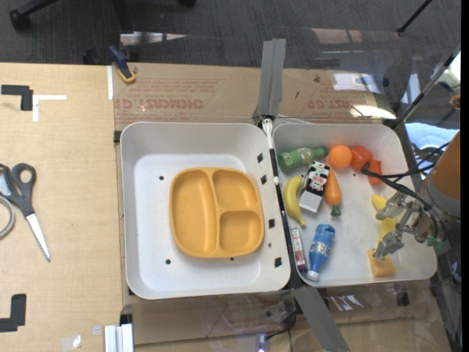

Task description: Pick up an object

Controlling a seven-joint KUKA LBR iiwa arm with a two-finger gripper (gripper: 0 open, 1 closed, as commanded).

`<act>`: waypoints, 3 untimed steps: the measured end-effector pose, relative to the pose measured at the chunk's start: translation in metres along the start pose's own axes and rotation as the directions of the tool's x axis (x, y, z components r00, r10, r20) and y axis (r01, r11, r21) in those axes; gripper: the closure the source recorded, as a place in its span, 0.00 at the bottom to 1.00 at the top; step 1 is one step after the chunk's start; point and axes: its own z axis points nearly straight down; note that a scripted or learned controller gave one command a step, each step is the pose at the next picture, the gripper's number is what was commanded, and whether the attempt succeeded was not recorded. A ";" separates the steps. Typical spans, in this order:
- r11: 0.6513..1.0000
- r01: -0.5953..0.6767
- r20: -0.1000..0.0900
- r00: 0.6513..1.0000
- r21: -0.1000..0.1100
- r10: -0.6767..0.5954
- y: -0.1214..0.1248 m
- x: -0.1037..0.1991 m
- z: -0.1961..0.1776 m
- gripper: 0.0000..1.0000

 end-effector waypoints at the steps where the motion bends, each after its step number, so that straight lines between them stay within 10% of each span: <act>1: 1.000 0.001 0.005 1.000 0.000 -0.001 0.000 -0.002 -0.010 1.00; 2: 0.970 -0.243 -0.013 0.970 0.003 0.243 0.065 0.019 0.013 1.00; 3: 0.970 -0.244 -0.013 0.970 0.003 0.244 0.065 0.019 0.013 0.00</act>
